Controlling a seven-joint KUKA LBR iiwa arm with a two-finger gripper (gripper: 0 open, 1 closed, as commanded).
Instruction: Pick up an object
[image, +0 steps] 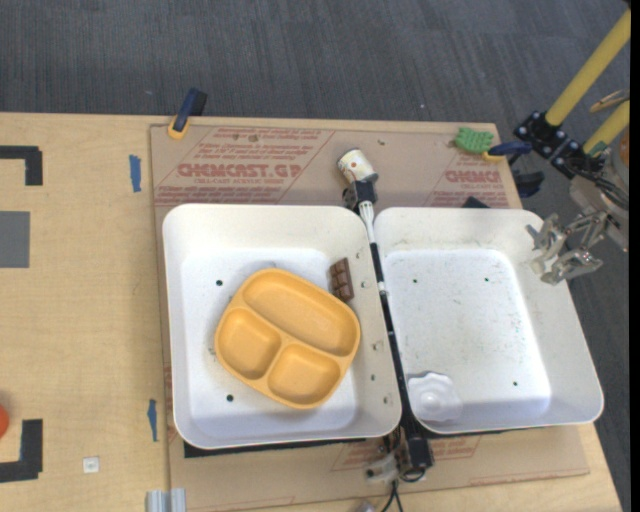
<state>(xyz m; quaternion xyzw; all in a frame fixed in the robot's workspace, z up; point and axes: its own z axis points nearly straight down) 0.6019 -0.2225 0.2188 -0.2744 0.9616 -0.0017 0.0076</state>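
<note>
A yellow three-compartment plate (288, 338) lies in the left bin (200, 240). A small brown block (341, 280) rests against the plate's upper right edge, near the divider between the bins. In the right bin (480, 300) a whitish, translucent lid-like object (434, 393) sits in the near left corner. My gripper (563, 250) hangs at the far right rim of the right bin, well away from all three objects, and nothing shows in it.
A white and black fixture (356, 172) stands behind the bins on the brown board. A green clamp (470, 140) and a blue-yellow clamp (186, 110) hold the board's far edge. Yellow rods (590, 70) rise at top right.
</note>
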